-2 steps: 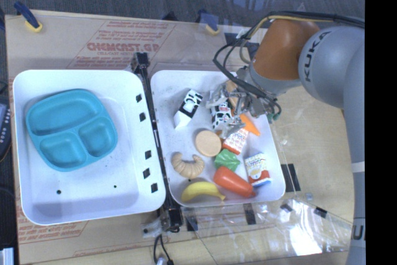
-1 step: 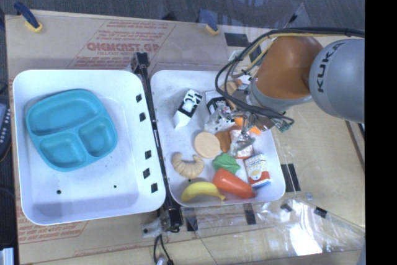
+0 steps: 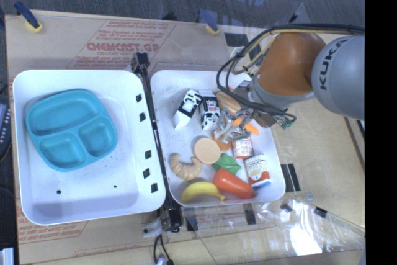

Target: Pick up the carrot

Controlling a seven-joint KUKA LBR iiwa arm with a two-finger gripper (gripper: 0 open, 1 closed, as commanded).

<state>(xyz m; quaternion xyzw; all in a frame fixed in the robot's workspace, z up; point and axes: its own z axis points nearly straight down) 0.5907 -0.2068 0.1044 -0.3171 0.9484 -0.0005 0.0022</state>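
Two white bins sit side by side on the worktop, and all the action is in the right bin [image 3: 162, 133], where the grey arm with its orange band [image 3: 286, 65] reaches in from three o'clock. The hand [image 3: 234, 124] is down low among the clutter at the bin's upper right, over the small boxes. Whether it is spread or closed, I can't tell from here, and whether it has anything in it I can't tell either — too much cable and metal in the way.

Now, the carrot [image 3: 234, 184] — orange body with green top — lies flat near the bin's six o'clock edge, the green end [image 3: 227, 164] pointing up toward the round biscuit [image 3: 206, 150]. A banana [image 3: 201, 190] lies just beside it at eight o'clock, a small can [image 3: 257, 170] just beside it at two o'clock, and a croissant [image 3: 185, 166] over toward nine.

My read: we're at the approach, no grasp made. The hand looks to be off target, sitting toward twelve o'clock of the carrot. Next it must shift toward six o'clock, line up across the carrot's narrow width, and come down without nudging can or banana. In the left bin, the blue divided plate [image 3: 71, 128] sits untouched.
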